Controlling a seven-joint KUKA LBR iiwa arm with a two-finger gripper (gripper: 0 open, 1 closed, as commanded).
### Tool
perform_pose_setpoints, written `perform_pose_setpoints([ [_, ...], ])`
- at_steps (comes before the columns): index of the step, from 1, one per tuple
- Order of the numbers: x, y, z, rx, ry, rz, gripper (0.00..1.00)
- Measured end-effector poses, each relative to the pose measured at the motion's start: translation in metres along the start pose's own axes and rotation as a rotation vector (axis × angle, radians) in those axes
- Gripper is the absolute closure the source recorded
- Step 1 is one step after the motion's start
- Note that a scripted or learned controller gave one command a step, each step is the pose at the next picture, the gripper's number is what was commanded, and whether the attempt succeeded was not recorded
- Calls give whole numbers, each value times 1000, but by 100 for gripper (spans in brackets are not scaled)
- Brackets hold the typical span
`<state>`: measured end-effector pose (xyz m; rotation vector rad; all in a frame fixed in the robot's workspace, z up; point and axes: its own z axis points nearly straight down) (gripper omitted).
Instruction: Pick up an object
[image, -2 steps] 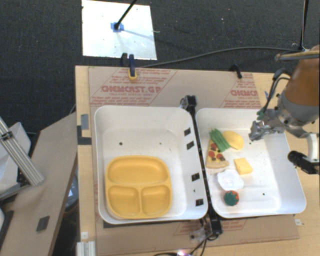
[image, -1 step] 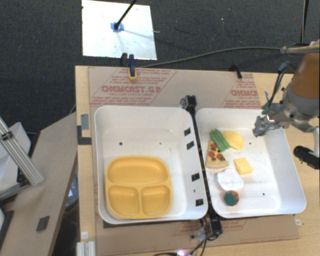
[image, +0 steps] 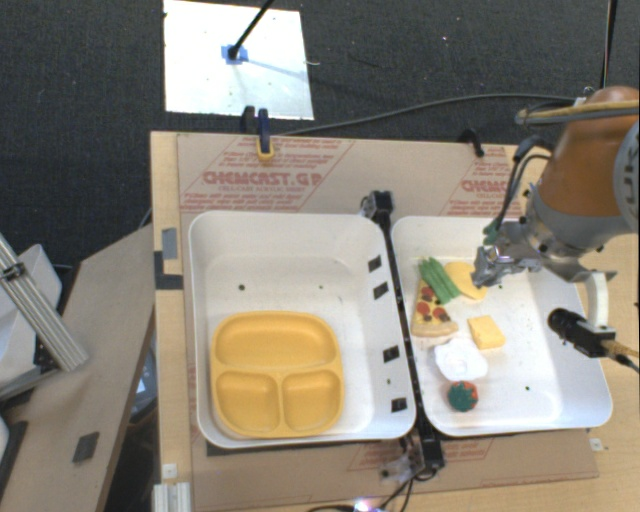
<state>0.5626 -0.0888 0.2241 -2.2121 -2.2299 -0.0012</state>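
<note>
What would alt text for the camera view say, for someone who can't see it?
A grey and orange robot arm reaches in from the right, its gripper low over toy food in the right bin: a pizza slice, green stalks, a yellow block, a white piece and a green-red ball. The left bin holds a yellow divided tray.

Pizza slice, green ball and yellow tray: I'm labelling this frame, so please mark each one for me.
Pizza slice (image: 433, 312): camera view, middle of its topped face.
Green ball (image: 462, 396): camera view, its top.
Yellow tray (image: 277, 340): camera view, floor of its large upper compartment.
</note>
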Motion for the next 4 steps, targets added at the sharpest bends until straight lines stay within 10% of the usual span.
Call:
perform_pose_setpoints([
  [4,197,-36,-8,-1,0,0,100],
])
